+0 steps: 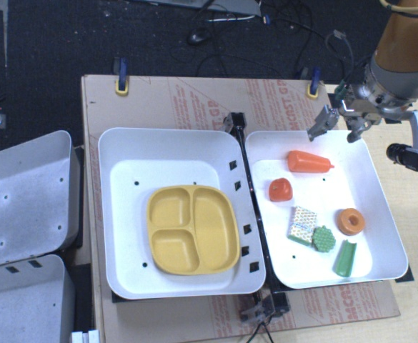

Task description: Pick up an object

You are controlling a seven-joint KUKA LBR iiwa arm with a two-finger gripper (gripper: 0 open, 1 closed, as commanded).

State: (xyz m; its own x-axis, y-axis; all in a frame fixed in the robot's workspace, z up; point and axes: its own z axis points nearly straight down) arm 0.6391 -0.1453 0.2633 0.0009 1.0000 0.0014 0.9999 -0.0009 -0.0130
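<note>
Nearest the front edge of the right bin (389, 213) stands out a green cylinder (345, 258), lying close to the front right corner. Just behind and to its left sits a small green bumpy piece (324, 239), touching a pale checked sponge-like block (303, 224). Toward the right wall at about the same depth lies an orange ring (351, 221), apart from the others. Further back, near the bin's left wall, is a red rounded piece (281, 189), and behind that an orange carrot (309, 162) lies on its side toward the far edge, pointing right.

In the left bin (116, 191), a yellow divided plate (193, 229) rests a little toward the front right of the floor, its three compartments bare.

Over the far right corner of the right bin hangs the gripper (338, 128), its two dark fingers spread apart with nothing between them, just beyond the carrot and not touching it. The grey arm (403, 45) with its orange band rises behind it.
</note>
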